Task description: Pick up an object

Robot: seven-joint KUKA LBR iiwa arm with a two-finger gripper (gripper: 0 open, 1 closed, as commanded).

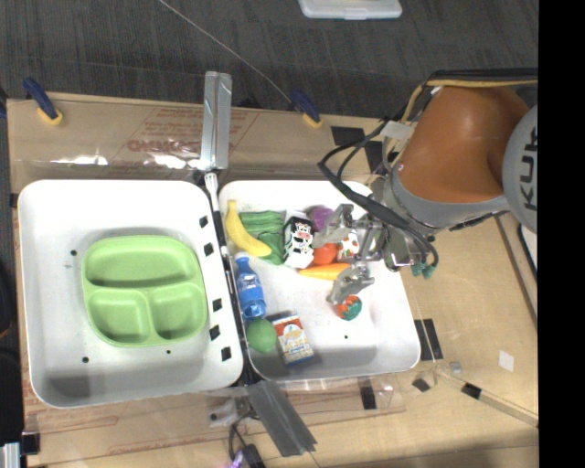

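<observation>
On my bench (pixel 484 320), the left bin (pixel 37 196) holds a green plate (pixel 142 288) with three compartments, lying flat near its middle. A metal bar (pixel 217 123) stands at the far end of the seam between my two bins. Two blue clamps (pixel 43 99) (pixel 306 105) pin a brown sheet (pixel 137 137) along the bench's far edge. Beyond it, a clear lid (pixel 351 8) lies on dark carpet (pixel 110 37). Black tape strips (pixel 428 338) mark the wood by the right bin's near corner.
</observation>
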